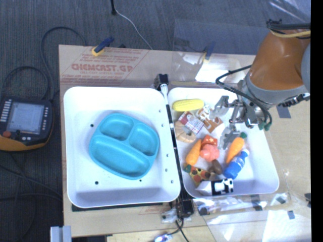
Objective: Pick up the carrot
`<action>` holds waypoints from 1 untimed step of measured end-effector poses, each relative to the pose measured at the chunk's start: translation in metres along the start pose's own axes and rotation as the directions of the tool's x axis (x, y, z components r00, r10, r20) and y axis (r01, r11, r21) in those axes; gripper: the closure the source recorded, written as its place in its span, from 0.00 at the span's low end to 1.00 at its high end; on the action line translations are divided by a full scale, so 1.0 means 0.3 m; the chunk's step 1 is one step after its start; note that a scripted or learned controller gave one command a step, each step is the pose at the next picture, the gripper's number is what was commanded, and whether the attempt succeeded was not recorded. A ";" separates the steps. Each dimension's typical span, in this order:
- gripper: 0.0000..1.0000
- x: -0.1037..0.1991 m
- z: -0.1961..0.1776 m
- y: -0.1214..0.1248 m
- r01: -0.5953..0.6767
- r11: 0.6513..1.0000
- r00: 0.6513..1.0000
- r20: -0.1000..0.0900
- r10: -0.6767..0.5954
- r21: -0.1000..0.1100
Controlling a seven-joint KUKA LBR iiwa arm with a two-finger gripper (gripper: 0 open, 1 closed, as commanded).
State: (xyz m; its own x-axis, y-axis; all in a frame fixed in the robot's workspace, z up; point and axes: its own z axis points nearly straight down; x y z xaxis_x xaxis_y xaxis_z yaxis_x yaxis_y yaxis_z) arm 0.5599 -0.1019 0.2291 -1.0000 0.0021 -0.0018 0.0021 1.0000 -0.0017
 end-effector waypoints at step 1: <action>0.00 -0.005 0.435 -0.247 0.424 0.906 0.906 0.000 -0.424 -0.002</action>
State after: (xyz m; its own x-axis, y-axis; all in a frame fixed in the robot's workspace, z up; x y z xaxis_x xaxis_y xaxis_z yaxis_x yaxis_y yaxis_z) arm 0.5616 -0.1763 0.0988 -0.9066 -0.4221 -0.0010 -0.4221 0.9066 0.0000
